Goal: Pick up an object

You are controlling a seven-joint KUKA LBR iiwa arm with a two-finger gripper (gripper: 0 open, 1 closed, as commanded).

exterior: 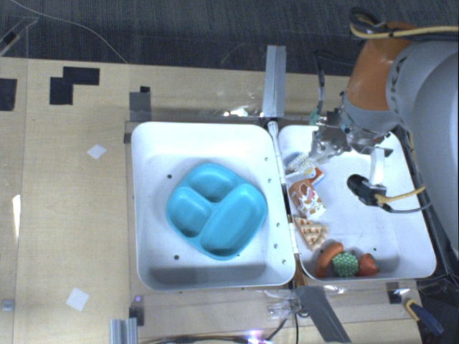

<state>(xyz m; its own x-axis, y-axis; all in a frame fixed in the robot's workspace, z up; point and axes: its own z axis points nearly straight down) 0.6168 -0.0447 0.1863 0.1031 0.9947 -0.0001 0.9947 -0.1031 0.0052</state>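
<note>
Two white bins sit side by side on my bench, and I start at the near edge of the right bin, where a small cluster lies along its front wall: an orange-red piece, a green knobbly ball touching it, and a red piece just beside that. A little farther back, against the divider, I see a waffle-patterned wedge, then a red-and-white packet, then a pale wrapped item beyond it. To my left, the other bin holds a blue divided tray with three compartments, lying roughly in the middle. Farther back in the right bin, the gripper hangs over the far corner near the divider, just above the pale wrapped item; I cannot tell how its fingers stand, and I see nothing held.
</note>
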